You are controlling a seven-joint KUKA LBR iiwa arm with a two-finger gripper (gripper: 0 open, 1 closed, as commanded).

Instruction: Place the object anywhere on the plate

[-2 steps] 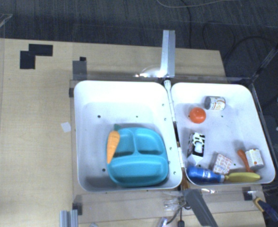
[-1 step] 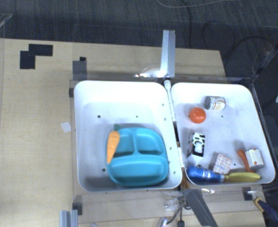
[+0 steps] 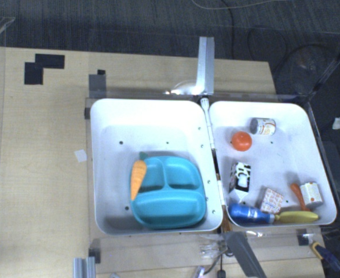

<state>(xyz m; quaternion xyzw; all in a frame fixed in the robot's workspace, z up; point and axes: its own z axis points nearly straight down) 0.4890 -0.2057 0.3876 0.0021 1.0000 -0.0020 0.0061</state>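
A blue plate is seen in the left bin, with a carrot lying on its left edge. The right bin is crowded with a can, an orange ball, a black-and-white item, a blue bottle, a banana and what may be small boxes. The pincer's state cannot be told.

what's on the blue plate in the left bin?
A carrot lies along the left edge of the plate, partly hanging over the rim. The three compartments look bare. Whatever the plate and carrot cover on the bin floor can't be seen.
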